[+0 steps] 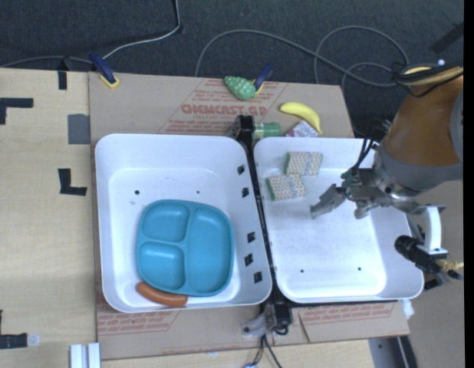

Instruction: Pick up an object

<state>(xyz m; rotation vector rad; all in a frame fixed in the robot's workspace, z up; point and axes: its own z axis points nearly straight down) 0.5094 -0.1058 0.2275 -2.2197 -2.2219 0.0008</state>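
Dark carpet strewn with cables lies beyond a bench topped with cardboard (183, 106), which serves as a mat for two white bins set side by side. Left bin (114, 205) holds a blue divided plate (183, 248) with an orange sausage (160, 295) tucked against its near edge. Right bin (329, 274) takes the arm (421, 140), reaching in from the right so its gripper (346, 203) hangs over the bin floor with fingers spread and nothing between them. Two patterned blocks (294, 175), the likeliest targets, lie just left of it at the far side, within easy reach. A banana (302, 115) and a green toy (241, 87) sit outside on the cardboard. A small item by the banana is partly hidden, perhaps a packet.
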